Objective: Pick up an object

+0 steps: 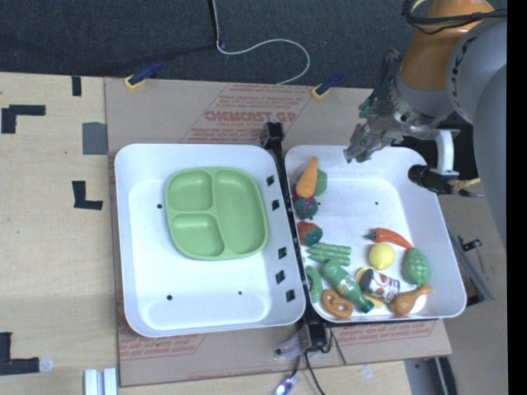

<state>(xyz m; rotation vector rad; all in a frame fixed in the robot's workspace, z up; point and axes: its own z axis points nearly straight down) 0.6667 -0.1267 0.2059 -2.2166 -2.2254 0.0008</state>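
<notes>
The right bin (pixel 412 189) holds several toy foods: a carrot (pixel 307 175) at its far left, a red chili (pixel 389 237), a yellow lemon (pixel 380 256), a green leafy piece (pixel 416 266), green beans (pixel 332 252), a green bottle (pixel 343 282) and a small can (pixel 381 285). My gripper (pixel 361 151) hangs above the bin's far edge, right of the carrot, with nothing seen between its fingers.
A green divided plate (pixel 217 212) lies in the left bin (pixel 144 303). A drumstick (pixel 409 300) and a pretzel-like piece (pixel 336 304) sit near the right bin's front rim. A white cable (pixel 247 49) loops behind the bins. The arm's body fills the upper right.
</notes>
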